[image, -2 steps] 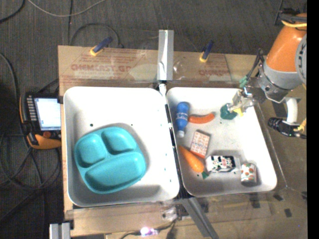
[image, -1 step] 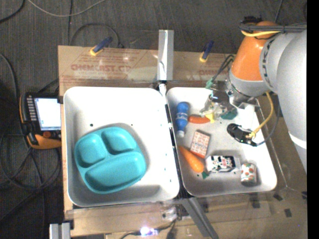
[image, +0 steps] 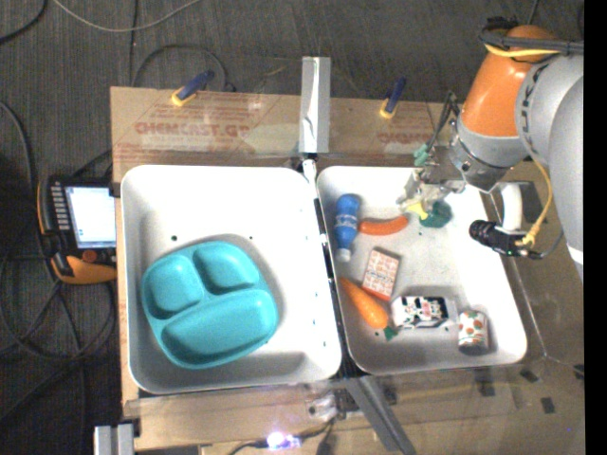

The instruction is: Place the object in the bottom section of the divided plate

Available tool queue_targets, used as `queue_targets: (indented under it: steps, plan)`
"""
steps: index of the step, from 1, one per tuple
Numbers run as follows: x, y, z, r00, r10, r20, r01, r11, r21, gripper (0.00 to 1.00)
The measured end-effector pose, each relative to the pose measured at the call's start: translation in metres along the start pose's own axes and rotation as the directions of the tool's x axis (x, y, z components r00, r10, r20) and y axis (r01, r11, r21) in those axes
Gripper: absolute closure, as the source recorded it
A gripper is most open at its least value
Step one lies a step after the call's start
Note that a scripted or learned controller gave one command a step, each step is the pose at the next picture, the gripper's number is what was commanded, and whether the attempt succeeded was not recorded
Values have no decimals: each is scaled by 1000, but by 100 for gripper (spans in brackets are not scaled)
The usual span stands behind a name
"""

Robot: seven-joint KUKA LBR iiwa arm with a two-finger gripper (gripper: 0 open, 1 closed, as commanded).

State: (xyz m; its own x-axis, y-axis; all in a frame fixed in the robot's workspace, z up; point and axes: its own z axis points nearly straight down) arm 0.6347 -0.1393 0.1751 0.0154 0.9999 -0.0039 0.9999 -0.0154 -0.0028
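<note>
Claw [image: 424, 195] hangs low at far side of right bin [image: 503, 282], over a small teal object [image: 438, 216] beside an orange sausage-like toy [image: 383, 225]; can't tell its opening. Risk: crowded items, grasp may slip or snag neighbour. Divided plate [image: 211, 301] waits in left bin [image: 152, 197].

my arm [image: 531, 83]: grey, orange band | bins [image: 228, 180]: white | divided plate [image: 211, 301]: turquoise | bottle [image: 346, 224]: blue, white label | two carrots [image: 366, 303]: orange | small card [image: 381, 271]: red-and-white checks | carton [image: 420, 311]: black-and-white patches | cup [image: 472, 328]: white, red spots | round piece [image: 437, 215]: teal
</note>
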Motion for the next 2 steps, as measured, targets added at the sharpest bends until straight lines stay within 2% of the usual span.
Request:
queue_targets:
  steps: [1, 2]
  plan:
    - [63, -34, -21, 900, -436, -4, 436, 900, -3, 100]
    - [136, -64, -8, 732, -681, -3, 681, 732, -4, 100]
